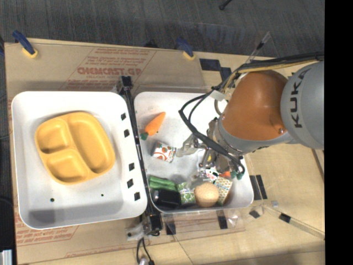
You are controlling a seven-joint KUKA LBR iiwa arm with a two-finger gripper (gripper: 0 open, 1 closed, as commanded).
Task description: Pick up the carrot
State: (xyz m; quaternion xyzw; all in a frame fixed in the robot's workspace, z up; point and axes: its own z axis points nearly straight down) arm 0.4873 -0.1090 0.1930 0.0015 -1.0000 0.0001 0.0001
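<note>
From my remote station I see the carrot (155,122) in the upper left part of the right bin (171,101), close to the divider between the bins, lying slanted, orange body w/ a small green end pointing to lower left. It lies free on the white floor, nothing touching it. The gripper (207,158) is more to the centre of the same bin, under the big orange wrist band (253,106) of the grey arm (306,109), and it is apart from the carrot; if the fingers are open or closed I cannot tell, the wrist and black cables (190,117) cover them. Just left of the gripper is a small white-orange carton (164,152), a bit crumpled. Along the lower edge of the bin is a crowd: a green long item (162,182), a black flat box (165,197), a round beige ball-like thing (206,194) and a patterned cup (223,187), all packed near each other. The left bin (33,203) holds a yellow plastic tray (74,147) w/ three compartments, smooth and rounded. Both bins sit on brown cardboard (110,65), w/ blue clamps (25,44) at its upper edge.
</note>
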